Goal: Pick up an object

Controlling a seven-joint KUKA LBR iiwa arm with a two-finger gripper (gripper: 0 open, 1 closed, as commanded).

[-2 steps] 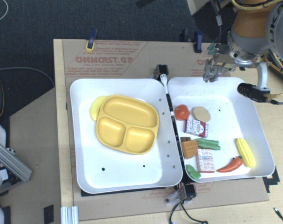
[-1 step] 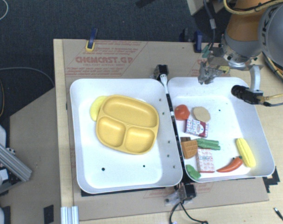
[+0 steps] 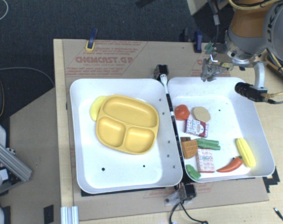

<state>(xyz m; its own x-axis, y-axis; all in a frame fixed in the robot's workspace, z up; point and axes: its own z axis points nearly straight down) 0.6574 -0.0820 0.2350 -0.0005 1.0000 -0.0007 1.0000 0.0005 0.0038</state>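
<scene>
My gripper point(image 3: 208, 74) hangs above the far rim of the right bin point(image 3: 258, 125), with nothing visible between its fingers. Below it in that bin lie a red tomato point(image 3: 181, 111), a tan cookie point(image 3: 201, 114), a red-and-white packet point(image 3: 196, 127), a green bean pod point(image 3: 208, 144), a brown waffle point(image 3: 189, 148), a second packet point(image 3: 205, 162), a red chili point(image 3: 231, 164), a yellow corn cob point(image 3: 245, 152) and a green piece point(image 3: 193, 171).
The left bin point(image 3: 85, 148) holds a yellow divided tray point(image 3: 126, 124) with a yellow piece point(image 3: 97, 107) tucked at its left edge. Both bins rest on a cardboard sheet point(image 3: 108, 55).
</scene>
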